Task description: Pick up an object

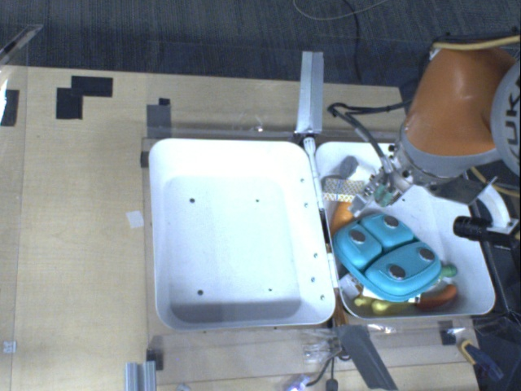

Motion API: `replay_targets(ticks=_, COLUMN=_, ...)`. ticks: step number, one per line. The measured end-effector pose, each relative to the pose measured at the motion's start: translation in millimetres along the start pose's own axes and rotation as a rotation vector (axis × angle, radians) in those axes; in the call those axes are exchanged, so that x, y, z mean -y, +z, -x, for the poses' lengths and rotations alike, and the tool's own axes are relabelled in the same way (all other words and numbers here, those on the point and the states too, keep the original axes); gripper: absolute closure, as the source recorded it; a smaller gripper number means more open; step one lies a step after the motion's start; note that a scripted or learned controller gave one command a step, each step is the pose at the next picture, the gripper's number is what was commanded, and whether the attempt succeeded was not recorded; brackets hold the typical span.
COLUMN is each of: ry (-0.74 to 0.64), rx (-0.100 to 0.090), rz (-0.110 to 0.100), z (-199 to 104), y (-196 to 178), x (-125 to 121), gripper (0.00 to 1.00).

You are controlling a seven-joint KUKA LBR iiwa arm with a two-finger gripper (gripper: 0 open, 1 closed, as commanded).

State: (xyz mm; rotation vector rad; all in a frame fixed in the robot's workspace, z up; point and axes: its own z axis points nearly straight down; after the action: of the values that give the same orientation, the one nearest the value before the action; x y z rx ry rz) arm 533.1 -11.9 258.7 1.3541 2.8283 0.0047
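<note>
My gripper (383, 187), grip state unclear, over right bin (480, 300) w/ blue tray (387, 257); left bin (236, 235) alongside

Smooth glossy white plastic bins (236, 157), shiny blue plastic tray (387, 255), pale matt wood-look bench (73, 243); perforated metal grater (343, 187)

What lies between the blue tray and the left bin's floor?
In the camera view, the metal divider between the bins separates the blue tray in the right bin from the left bin.
</note>
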Motion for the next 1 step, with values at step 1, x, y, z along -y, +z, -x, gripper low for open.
replay_targets(ticks=1, ry=-0.086, rx=0.002, rz=0.001, z=31.8, y=-10.8, x=-40.8, gripper=1.00)
